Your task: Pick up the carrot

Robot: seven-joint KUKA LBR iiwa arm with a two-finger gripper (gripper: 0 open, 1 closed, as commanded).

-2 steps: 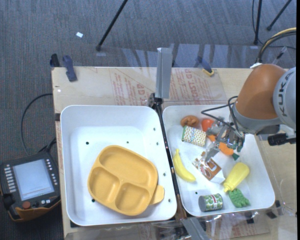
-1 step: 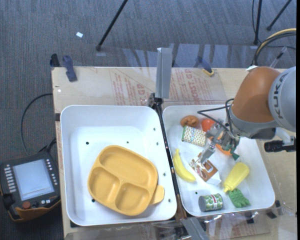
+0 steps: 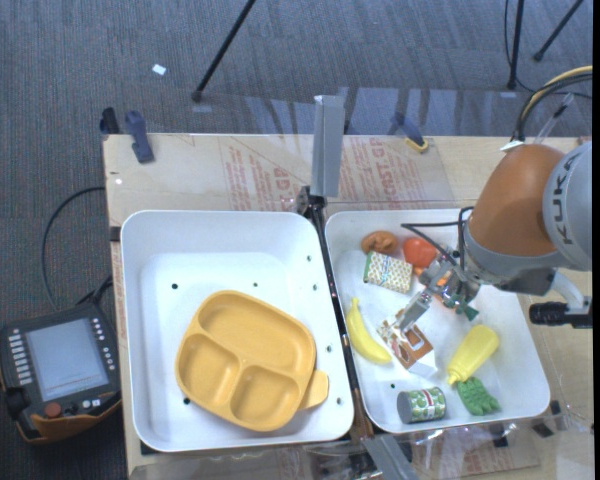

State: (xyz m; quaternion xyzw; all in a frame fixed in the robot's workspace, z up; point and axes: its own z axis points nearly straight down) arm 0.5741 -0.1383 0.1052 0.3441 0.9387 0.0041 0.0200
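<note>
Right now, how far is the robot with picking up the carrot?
Done: the gripper is low over the shallow white right bin, among the toy foods. In hand: nothing that I can see as held; the rounded orange-red piece, probably the carrot, lies in the bin beside the gripper. Left: the grasp itself and the lift.

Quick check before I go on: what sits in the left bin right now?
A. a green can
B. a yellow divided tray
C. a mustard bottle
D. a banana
B: the yellow divided tray lies alone in the left bin, while the banana, green can and mustard bottle all lie in the right bin.
</note>
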